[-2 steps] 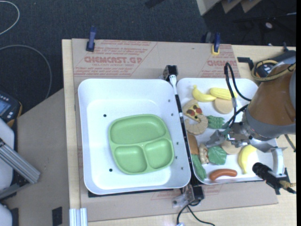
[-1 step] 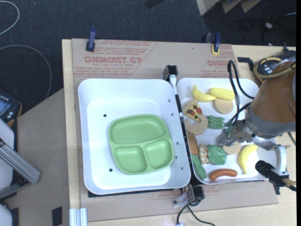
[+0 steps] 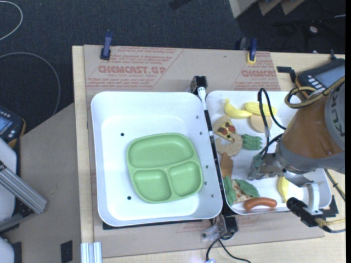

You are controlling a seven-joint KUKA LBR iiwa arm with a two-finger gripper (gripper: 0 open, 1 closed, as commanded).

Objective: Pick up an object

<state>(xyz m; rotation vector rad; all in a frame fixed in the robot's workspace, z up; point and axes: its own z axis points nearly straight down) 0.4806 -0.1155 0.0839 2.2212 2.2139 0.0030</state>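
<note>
- Camera view: the arm (image 3: 315, 130) is reaching in from the right and hanging its gripper (image 3: 262, 167) low over the right bin (image 3: 215, 100), likely lining up a pick among the toy food.
- How far the gripper is open I cannot tell, and nothing is showing in its grasp.
- Candidates are lying close by: a green leafy piece (image 3: 247, 188) just beneath, a red sausage (image 3: 260, 203) near the front wall, and a yellow banana (image 3: 236, 110) farther back.
- The green divided tray (image 3: 163, 166) is sitting in the left bin (image 3: 109, 119).

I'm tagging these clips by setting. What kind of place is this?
Most likely a robotics lab. A grey-and-orange robot arm reaches over two white bins clamped to a bench, toy food such as a banana fills one, and loose cables cross the carpet.
</note>
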